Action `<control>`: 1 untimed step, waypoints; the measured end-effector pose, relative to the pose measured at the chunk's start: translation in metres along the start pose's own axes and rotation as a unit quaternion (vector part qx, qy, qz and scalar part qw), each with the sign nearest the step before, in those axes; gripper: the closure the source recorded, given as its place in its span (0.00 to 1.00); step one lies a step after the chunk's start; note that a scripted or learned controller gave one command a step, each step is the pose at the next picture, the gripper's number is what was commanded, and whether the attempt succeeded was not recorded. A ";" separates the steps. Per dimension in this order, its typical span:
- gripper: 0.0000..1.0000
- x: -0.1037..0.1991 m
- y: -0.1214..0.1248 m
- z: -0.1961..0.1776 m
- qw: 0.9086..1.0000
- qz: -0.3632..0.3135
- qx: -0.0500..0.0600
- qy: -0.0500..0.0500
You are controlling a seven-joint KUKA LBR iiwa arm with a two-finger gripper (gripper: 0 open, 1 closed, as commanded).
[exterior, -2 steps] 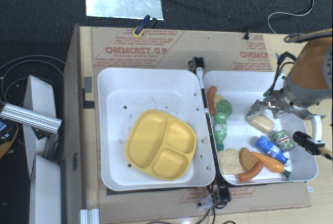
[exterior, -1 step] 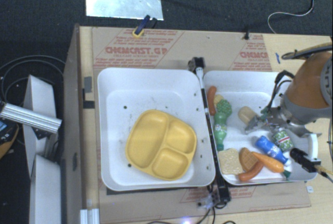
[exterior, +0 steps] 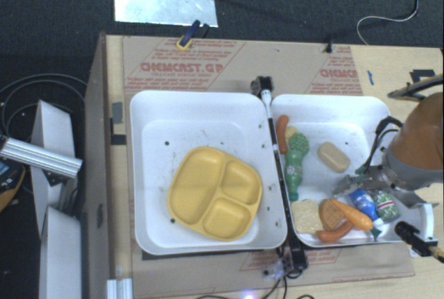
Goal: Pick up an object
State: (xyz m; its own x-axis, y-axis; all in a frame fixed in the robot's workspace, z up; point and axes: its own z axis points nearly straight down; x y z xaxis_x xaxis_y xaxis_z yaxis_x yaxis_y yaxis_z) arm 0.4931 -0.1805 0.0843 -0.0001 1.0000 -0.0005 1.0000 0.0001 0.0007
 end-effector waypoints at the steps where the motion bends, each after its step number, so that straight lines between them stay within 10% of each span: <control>1: 0.00 0.023 0.140 -0.001 1.000 -0.002 -0.002 0.000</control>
